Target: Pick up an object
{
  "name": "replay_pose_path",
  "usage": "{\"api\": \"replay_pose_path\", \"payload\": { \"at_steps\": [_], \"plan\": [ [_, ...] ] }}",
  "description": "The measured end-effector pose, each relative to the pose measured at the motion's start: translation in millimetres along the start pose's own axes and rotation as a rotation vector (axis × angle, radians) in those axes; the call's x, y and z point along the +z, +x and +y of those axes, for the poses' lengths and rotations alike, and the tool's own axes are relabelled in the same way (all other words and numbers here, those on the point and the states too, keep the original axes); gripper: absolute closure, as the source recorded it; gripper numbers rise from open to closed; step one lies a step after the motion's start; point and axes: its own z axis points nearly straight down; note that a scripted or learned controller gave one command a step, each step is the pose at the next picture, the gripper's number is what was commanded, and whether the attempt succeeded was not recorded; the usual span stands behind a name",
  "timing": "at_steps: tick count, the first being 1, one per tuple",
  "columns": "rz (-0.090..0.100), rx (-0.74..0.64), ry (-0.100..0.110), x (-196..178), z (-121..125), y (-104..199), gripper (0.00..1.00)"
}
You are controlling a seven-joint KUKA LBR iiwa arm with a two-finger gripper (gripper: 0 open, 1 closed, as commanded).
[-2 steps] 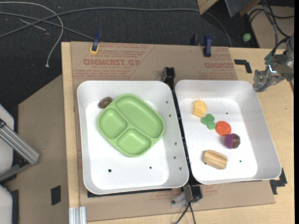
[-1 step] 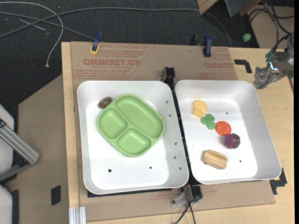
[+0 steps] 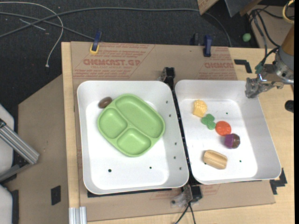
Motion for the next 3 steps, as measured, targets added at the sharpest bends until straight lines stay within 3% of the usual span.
{"api": "replay_pose_path", "payload": {
  "at_steps": [2,3],
  "plan": [
    [0.001,0.000,0.001,88,-5,0,0.00],
    [-0.001,0.000,-0.003,74,-4,0,1.00]
  ]
}}
